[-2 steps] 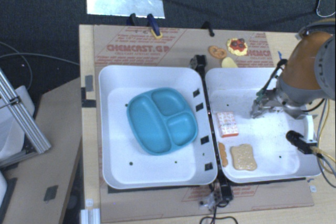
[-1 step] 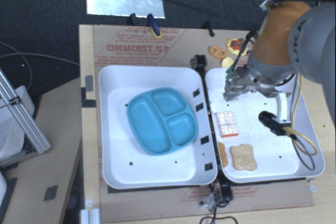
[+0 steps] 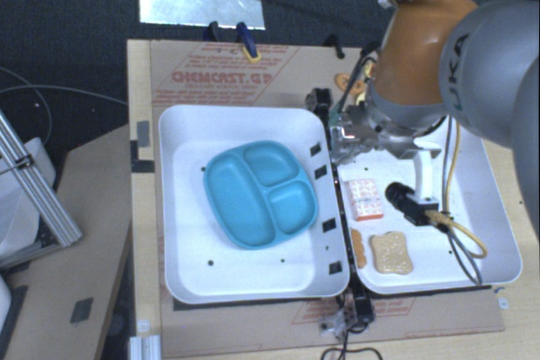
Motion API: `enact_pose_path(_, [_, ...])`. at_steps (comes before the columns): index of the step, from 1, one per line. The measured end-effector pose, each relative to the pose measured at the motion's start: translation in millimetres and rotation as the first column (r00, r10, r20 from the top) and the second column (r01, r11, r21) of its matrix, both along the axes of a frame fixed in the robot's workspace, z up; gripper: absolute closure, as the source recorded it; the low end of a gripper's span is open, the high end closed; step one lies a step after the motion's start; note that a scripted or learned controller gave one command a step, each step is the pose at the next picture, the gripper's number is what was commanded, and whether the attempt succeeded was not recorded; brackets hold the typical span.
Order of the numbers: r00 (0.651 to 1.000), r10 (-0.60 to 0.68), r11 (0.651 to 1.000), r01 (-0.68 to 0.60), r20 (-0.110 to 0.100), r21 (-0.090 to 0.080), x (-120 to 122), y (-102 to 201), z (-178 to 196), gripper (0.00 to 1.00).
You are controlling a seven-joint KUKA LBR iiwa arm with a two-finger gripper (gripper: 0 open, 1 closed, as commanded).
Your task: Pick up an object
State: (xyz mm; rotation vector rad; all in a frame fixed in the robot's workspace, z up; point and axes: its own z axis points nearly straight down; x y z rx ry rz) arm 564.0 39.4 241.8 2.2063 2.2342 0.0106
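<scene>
The right bin point(image 3: 498, 240) holds a pink-and-white checkered block point(image 3: 365, 198), a tan bread slice point(image 3: 391, 253) and a small orange stick point(image 3: 358, 247) near its left wall. My gripper point(image 3: 344, 137) hangs over the bin's upper left part, close to the divider between the bins and above the checkered block. The bulky wrist hides the fingers. Nothing shows in its grasp.
A blue divided plate point(image 3: 260, 193) lies in the left bin point(image 3: 186, 265). An orange pretzel-like piece point(image 3: 342, 82) peeks out behind the arm at the right bin's far corner. Cardboard point(image 3: 219, 72) lies under both bins.
</scene>
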Motion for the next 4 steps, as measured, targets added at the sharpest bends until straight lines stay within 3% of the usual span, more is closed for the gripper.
enact_pose_path(1, [1.0, -0.004, 1.0, 0.004, 0.009, 0.002, -78, 17, 130, 1.0])
enact_pose_path(2, [1.0, -0.003, 1.0, 0.003, -0.005, -0.002, -78, 82, 113, 1.0])
enact_pose_path(3, [1.0, -0.004, 1.0, 0.004, -0.002, -0.001, -77, 135, 134, 1.0])
enact_pose_path(4, [1.0, -0.014, 1.0, 0.014, -0.008, -0.005, -77, 108, 78, 1.0])
